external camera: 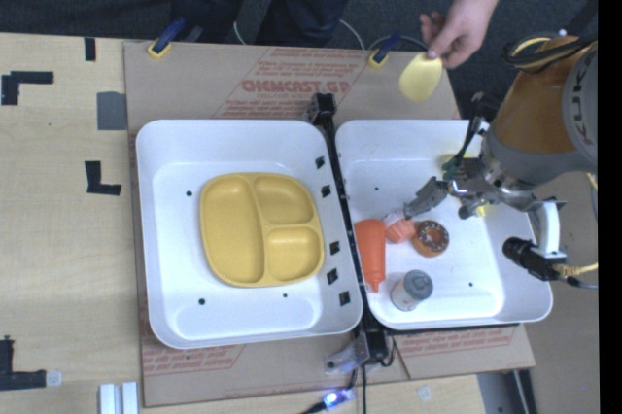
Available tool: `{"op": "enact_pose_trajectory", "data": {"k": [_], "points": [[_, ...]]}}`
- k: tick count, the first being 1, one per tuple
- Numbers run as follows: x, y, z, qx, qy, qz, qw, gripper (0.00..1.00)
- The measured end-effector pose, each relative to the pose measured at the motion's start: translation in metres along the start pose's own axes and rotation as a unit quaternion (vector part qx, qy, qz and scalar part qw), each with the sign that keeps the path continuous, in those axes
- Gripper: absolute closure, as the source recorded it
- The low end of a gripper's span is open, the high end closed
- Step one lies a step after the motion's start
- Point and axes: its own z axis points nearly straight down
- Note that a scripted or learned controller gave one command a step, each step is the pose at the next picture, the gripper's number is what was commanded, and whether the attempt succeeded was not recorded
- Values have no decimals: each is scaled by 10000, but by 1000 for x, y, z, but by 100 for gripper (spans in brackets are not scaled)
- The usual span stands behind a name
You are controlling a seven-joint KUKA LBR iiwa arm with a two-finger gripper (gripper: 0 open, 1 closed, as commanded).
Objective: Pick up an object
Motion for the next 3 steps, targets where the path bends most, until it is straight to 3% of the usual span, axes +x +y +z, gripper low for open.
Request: {"op": "enact_pose_trajectory", "data": {"k": [1,2,3], "points": [[0,-4,64,0,0,4,10000,0],[-4,0,86,-83,-43,13,10000,0],[-7,3,70,-159,-87,21,9998,100]]}}
